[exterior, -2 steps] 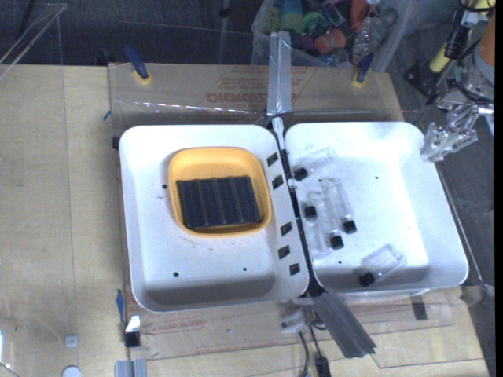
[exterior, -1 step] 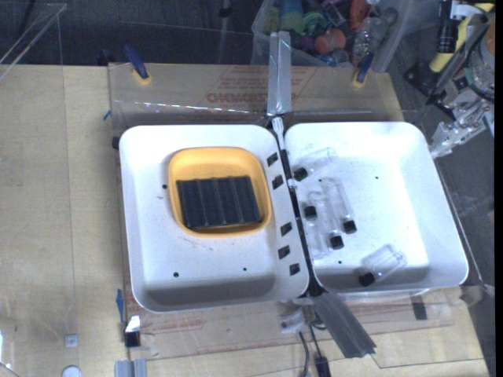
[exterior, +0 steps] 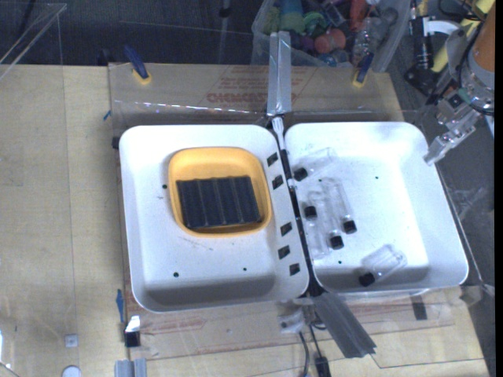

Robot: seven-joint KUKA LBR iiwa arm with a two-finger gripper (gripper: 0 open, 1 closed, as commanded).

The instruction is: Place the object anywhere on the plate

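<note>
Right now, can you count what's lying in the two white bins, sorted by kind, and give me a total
Yellow plate: 1, in the left bin.
Dark ridged block: 1, lying on the plate.
Clear plastic pieces with black caps: about 4, in the right bin; they are transparent, so the count is uncertain.
Total: about 6.
</note>
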